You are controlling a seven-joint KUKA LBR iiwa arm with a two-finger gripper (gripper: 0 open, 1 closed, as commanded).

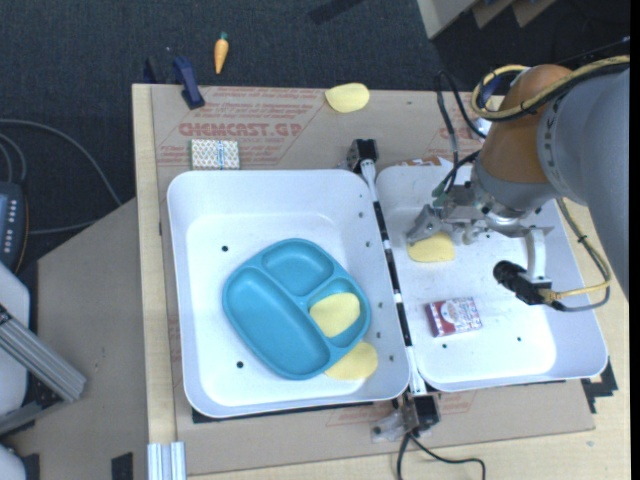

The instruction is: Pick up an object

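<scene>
surface: tan bench board (270, 118) with red print, dark floor around it, two white bins on it side by side
landmark: left bin (200, 208), all places given from it
in left bin: blue divided plate (275, 308), set diagonal; yellow soft piece (336, 313) in its right compartment; second yellow piece (352, 363) off the plate's lower right edge, touching it
above left bin: small patterned packet (214, 153) on the board, yellow lump (347, 97) further right near board edge
right of left bin: right bin (500, 358), walls touching
target: yellow flat item (433, 250), in right bin, near the left bin's right wall, upper part
also right bin: red-white packet (453, 316), below target, apart from it
gripper: gripper (447, 218) directly over target's upper edge; finger spread cannot tell, no grasp visible
handling guess: light, probably soft or rubbery, smooth, not fragile; low profile, fingers must go close to bin floor
grip spot guess: across short width at middle
long axis: roughly left-right, slight tilt; no clear front end
</scene>
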